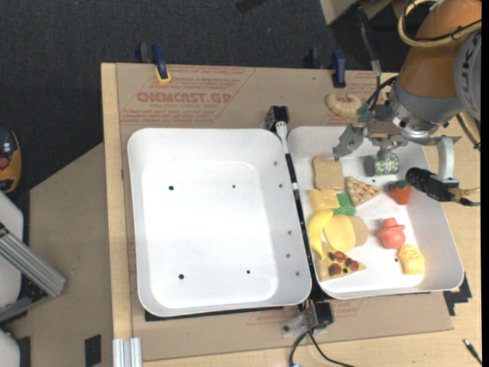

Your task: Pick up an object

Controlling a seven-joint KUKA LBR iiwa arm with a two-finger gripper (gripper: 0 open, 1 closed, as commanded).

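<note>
Nearest the camera, the right bin (447,270) is where all the stuff is. Along its front edge there's a pizza slice (341,264) and a little yellow corn cob (411,260), then a pink-red toy (391,233) just behind the corn. The banana (318,230) curls along the divider, touching a round cheese-coloured piece (342,232). Behind those sits a yellow block (323,199), a green bit (345,203), a cracker wedge (361,189), a red strawberry-looking thing (400,193) and a tan slice of bread (328,173). The left bin (206,220) has nothing in it apart from a few black dots.

Further back, the gripper (367,144) hangs over the rear of the right bin, jaws spread apart and nothing between them, with the bread just beside its tips. A small green-and-white can (386,162) sits under the wrist.

No particular target is named, so any of these counts, and they're all lying in the right bin, unlifted so far.

What worries me: everything's packed tight. If it drops toward the bread, a fingertip could land on top of the flat slice instead of straddling it, or it just shoves the bread into the yellow block. The can is close enough to get knocked over. Flat thin pieces seem like the easiest ones to close on and miss.
</note>
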